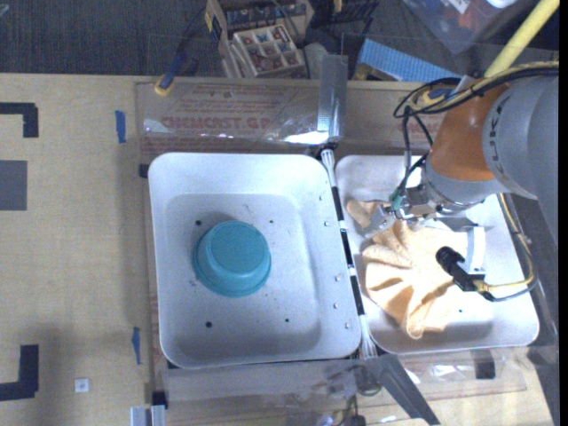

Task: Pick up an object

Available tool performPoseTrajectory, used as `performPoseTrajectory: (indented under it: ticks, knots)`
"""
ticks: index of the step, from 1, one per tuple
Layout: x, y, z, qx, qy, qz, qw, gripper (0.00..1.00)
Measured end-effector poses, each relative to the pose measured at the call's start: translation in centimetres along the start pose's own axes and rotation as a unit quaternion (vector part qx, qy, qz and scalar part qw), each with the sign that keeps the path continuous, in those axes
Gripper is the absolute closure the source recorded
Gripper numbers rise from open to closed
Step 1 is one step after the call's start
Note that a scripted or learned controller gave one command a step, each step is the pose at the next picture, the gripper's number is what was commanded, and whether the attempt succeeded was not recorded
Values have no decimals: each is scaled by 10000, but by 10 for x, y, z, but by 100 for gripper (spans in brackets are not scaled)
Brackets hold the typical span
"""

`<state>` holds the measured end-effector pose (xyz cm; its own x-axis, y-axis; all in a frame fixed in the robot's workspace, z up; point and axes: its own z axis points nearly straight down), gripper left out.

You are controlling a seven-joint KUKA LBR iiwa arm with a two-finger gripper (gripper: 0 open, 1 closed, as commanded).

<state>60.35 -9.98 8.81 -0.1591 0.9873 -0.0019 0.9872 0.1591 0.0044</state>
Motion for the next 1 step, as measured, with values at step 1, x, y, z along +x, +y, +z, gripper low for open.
performPoseTrajectory:
  ticks: [1]
  knots:
    - [-2,0,-11,-19,-5,14,10000,100]
